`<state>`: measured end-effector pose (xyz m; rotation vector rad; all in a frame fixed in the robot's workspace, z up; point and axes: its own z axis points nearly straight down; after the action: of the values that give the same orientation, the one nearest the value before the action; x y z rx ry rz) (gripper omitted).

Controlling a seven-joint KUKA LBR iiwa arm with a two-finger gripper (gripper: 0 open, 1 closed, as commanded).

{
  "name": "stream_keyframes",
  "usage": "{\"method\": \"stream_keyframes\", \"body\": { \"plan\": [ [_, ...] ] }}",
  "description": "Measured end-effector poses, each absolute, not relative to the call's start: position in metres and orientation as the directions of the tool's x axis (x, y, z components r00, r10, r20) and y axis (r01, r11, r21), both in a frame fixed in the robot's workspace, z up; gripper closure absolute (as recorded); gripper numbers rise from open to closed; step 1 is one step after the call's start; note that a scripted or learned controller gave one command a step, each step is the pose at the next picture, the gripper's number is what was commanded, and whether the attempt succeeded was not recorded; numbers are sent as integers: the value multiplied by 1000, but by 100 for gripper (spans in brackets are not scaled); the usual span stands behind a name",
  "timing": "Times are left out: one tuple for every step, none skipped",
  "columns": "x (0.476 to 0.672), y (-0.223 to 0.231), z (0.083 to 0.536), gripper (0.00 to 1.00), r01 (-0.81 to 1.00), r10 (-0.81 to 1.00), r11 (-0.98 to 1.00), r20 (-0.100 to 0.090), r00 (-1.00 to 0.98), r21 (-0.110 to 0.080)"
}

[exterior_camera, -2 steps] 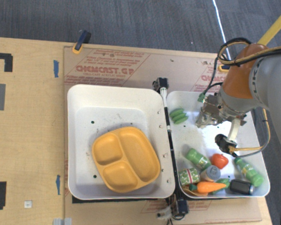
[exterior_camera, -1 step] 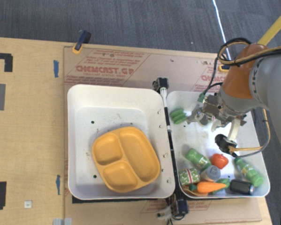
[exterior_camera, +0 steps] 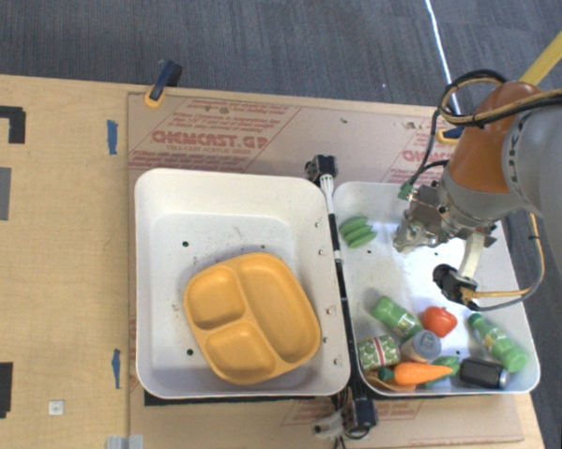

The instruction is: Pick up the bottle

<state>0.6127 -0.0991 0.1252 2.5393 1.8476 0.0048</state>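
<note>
You are looking at a robot lab: a plywood bench (exterior_camera: pixel 54 254) marked with tape, two white bins (exterior_camera: pixel 159 222), toy food, grey carpet (exterior_camera: pixel 225 28).

Two bins of clutter on a cardboard-topped bench

A yellow three-compartment plastic tray (exterior_camera: pixel 251 318) lies in the left white bin (exterior_camera: pixel 159 212); the right white bin (exterior_camera: pixel 381 201) holds a red tomato (exterior_camera: pixel 438 321), an orange carrot (exterior_camera: pixel 422 374), and a black cylinder (exterior_camera: pixel 483 373).

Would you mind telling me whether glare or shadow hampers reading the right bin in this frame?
In the camera view, a bright glare patch whitens the right bin floor beneath the gripper; the arm shades the bin's far corner; the green bottle and carrot near the front rim stay sharp and evenly lit.
</note>
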Motion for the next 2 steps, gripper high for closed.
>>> {"method": "stream_keyframes", "body": {
  "plan": [
    [613,-99,125,0,951,951,-308,2,308,2],
    [613,-99,135,100,951,951,-308,2,308,3]
  ]
}}
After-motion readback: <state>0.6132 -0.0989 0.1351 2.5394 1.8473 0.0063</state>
